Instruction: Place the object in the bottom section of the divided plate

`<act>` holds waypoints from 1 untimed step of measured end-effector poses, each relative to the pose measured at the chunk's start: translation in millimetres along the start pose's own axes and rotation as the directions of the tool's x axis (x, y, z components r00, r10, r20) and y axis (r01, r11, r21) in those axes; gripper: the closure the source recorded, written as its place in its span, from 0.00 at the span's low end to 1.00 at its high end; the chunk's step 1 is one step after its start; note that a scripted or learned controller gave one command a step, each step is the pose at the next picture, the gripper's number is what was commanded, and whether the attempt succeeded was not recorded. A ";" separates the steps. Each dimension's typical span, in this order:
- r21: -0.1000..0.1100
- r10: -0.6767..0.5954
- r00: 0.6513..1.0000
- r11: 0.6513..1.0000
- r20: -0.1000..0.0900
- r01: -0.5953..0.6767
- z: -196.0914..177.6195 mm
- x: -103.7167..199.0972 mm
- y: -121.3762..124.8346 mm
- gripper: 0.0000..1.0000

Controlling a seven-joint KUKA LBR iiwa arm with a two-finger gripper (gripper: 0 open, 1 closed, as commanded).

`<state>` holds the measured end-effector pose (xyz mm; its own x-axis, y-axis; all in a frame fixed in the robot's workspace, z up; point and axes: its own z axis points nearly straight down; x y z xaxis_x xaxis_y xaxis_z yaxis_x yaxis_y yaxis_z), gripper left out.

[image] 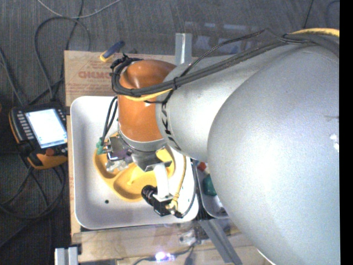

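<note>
Grey arm with orange band (140,101) reaches in over the left shallow white bin (83,148), its bulk covering most of the right side of the bench. The gripper (140,164) hangs low over the yellow divided plate (127,186), which lies in the left bin, toward its near edge and right of centre. The wrist housing hides the fingers, so how far the jaws stand apart cannot be told, nor whether anything sits between them. No object for placing can be made out; much of the plate is under the wrist. A small black camera unit (157,197) on a white bracket hangs off the wrist, over the plate's near rim. Right bin (207,206): a sliver showing beneath the arm, with a small green item (210,186) and a red one just beside it. Handheld control pendant with lit screen (41,128) lies on the floor off the bench's left edge.
</note>
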<state>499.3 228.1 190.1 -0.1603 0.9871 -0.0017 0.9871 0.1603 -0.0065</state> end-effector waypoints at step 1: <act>-0.006 0.433 0.902 0.902 0.000 -0.433 -152.8 -41.7 -23.2 1.00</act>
<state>484.0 183.7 343.1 0.2825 0.9593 -0.0044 0.9593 -0.2825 0.0005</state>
